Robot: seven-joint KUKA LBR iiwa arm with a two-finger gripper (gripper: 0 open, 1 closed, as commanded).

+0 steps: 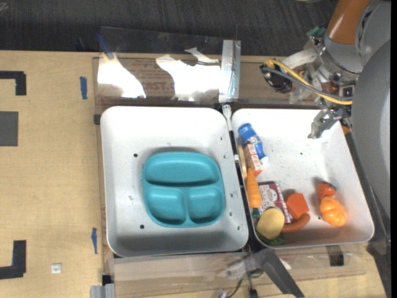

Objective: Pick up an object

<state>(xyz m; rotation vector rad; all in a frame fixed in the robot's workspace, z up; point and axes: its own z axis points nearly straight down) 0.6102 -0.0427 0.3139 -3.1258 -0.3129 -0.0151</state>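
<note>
On the left we have the left bin with a teal tray lying flat in its middle. Moving across, the right bin has its clutter along the left wall and near edge: a blue-capped tube, a carrot, a potato, a red piece and an orange pepper. Over at the bin's far right corner we see the gripper above bare floor, well apart from the objects, fingers spread with nothing between them.

I count two white bins on the desk, one teal divided tray in the left bin, one blue-capped bottle, one carrot, one yellow potato-like piece, one maroon packet, one red piece, two small orange toys.
</note>
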